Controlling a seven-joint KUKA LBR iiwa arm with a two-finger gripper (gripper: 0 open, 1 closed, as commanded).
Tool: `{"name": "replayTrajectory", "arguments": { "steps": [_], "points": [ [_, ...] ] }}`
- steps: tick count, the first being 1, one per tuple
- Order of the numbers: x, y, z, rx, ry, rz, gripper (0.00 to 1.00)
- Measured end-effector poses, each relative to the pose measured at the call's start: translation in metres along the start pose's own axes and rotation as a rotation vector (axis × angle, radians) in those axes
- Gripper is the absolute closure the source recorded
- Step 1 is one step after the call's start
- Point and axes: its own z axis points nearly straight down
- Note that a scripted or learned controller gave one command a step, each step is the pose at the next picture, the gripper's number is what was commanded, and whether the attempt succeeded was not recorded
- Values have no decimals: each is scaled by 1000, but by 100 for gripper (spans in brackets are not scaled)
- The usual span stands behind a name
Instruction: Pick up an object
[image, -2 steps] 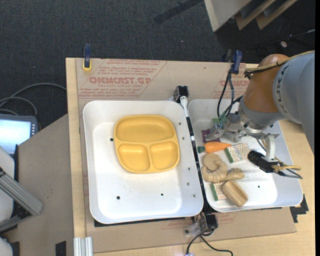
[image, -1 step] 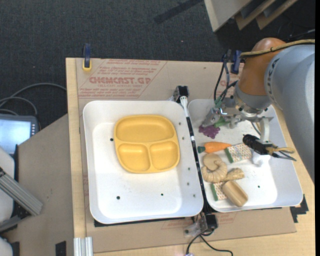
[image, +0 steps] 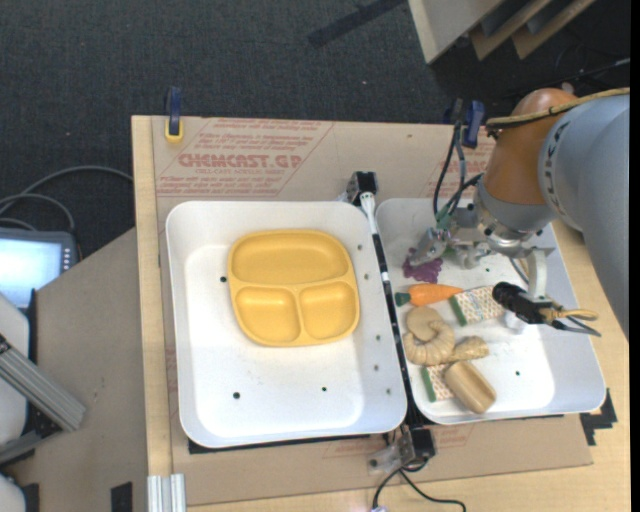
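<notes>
Camera view: 2 white bins (image: 190, 330), 1 yellow tray (image: 293, 285), 1 carrot (image: 434, 295), claw (image: 447, 243) state impossible to tell.

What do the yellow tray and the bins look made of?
Tray: likely moulded plastic, matte yellow, with smooth rounded compartments and soft highlights. Left bin and right bin: probably thin formed plastic, glossy white, with rounded rims; the material is not certain from this view.
</notes>
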Motion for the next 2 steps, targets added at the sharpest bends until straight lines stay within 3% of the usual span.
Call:
{"name": "replayTrajectory", "arguments": {
  "steps": [1,2],
  "points": [
    [0,2,-11,-5,0,0,100],
    [0,1,-10,-4,0,0,0]
  ]
}}
